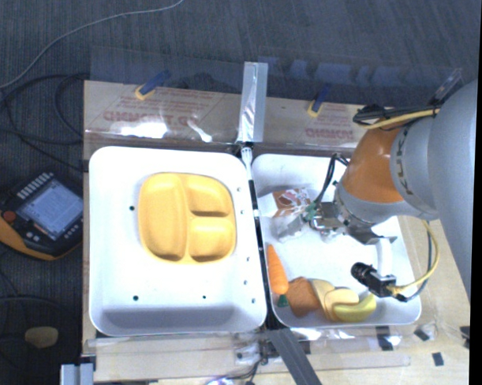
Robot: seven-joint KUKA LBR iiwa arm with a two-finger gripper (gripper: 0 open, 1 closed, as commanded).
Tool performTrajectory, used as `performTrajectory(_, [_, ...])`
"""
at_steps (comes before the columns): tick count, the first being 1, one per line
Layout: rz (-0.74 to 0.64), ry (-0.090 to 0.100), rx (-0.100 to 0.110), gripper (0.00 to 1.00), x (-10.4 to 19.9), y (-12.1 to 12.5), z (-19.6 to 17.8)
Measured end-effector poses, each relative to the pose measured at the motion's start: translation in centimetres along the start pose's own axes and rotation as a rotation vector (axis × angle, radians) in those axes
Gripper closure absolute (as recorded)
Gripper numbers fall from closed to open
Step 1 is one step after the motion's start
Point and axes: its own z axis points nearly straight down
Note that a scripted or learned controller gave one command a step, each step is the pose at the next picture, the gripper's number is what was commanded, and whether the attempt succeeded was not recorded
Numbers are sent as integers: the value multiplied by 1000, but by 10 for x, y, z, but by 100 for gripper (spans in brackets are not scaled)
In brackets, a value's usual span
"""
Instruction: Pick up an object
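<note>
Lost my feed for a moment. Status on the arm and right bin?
Gripper low in right bin, over clear wrapper. Carrot, banana lie near the front wall. Yellow tray in left bin.

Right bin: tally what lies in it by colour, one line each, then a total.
Orange: 2, the carrot and a rounded piece
Yellow: 1, the banana
Clear: 1, a crumpled wrapper
Total: 4

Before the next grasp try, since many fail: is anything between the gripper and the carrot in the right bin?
Nothing visible. The gripper hangs over a clear wrapper at the back of the right bin; the carrot lies nearer the front, along the left wall, with bare floor between.
</note>
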Motion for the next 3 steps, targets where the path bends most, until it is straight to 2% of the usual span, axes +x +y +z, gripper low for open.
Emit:
performTrajectory(1, [-209, -2, 17, 0, -10, 87, 4])
performTrajectory(2, [-596, -1, 1, 0, 6, 105, -92])
performTrajectory(3, [-484, -1, -16, 0, -16, 105, -30])
